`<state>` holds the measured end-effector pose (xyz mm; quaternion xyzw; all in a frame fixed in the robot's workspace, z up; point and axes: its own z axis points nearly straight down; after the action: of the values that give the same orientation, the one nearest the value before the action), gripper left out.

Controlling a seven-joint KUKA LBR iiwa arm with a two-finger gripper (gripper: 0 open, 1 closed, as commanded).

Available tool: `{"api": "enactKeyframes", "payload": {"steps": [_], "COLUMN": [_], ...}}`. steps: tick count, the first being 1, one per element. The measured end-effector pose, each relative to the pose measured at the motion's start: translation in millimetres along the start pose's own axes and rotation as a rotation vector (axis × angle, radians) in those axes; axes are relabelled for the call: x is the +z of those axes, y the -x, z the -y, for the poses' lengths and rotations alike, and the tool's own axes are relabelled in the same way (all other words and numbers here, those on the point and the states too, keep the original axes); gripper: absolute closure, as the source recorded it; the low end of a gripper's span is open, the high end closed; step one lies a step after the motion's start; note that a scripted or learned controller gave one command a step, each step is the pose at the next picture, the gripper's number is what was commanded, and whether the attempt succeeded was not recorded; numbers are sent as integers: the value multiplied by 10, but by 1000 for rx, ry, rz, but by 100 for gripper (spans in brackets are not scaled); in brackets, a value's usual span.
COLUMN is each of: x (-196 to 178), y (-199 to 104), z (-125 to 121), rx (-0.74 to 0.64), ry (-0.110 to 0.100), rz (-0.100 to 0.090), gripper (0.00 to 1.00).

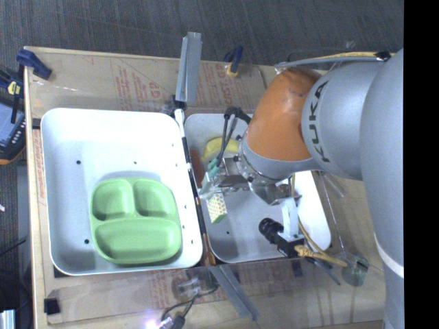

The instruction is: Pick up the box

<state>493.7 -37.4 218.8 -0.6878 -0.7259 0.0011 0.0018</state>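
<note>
Beside the right bin's (230,252) left wall: small box (217,207), green-and-white patterned, lay tilted just under the gripper (221,181); finger spacing could not be told. Green tray (135,220) in left bin (62,184).

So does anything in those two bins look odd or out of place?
Nothing stands out. The green tray lies flat in the left bin, and the arm hangs over the right bin, covering most of it.

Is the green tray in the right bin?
No, the green tray lies in the left bin.
</note>
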Motion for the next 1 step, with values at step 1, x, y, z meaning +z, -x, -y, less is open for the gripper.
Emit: {"api": "enactKeyframes", "payload": {"steps": [1], "x": [-531], "y": [-461], "z": [-21], "rx": [359], "ry": [3], "rz": [0], "gripper": [100]}}
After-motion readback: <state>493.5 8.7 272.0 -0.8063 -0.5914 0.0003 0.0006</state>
